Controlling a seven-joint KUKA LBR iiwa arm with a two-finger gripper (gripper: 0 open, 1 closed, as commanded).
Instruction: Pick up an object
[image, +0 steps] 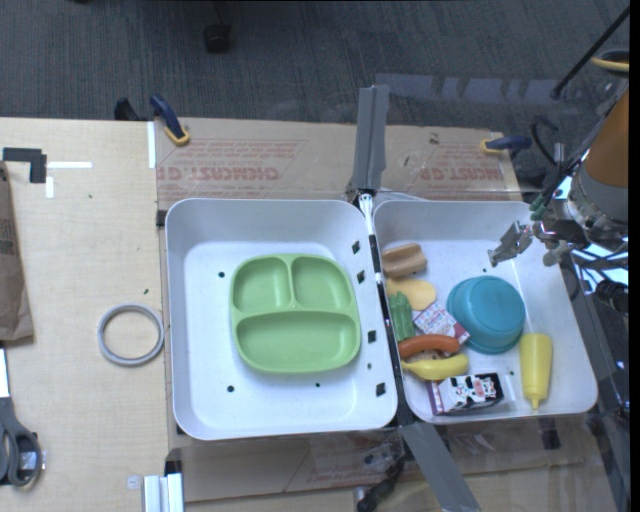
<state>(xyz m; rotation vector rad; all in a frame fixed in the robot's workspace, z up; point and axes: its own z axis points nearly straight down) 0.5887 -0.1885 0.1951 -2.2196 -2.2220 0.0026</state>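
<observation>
The right bin (470, 225) holds several items: a blue bowl (487, 313), a yellow bottle (535, 367), a banana (440, 367), a red sausage (430, 345), a hot dog bun (403, 259), a small printed carton (467, 392) and a packet (435, 320). My gripper (530, 248) hangs over the far right part of this bin, just beyond the blue bowl. Its fingers are spread open and nothing sits between them. In the left bin (190, 300) lies a green divided plate (295, 313).
A grey tape ring (130, 333) lies on the bench left of the bins. Blue clamps (170, 120) (505, 145) hold the cardboard behind them. Scissors (20, 455) rest at the bottom left corner. Cables run along the right bin's right side.
</observation>
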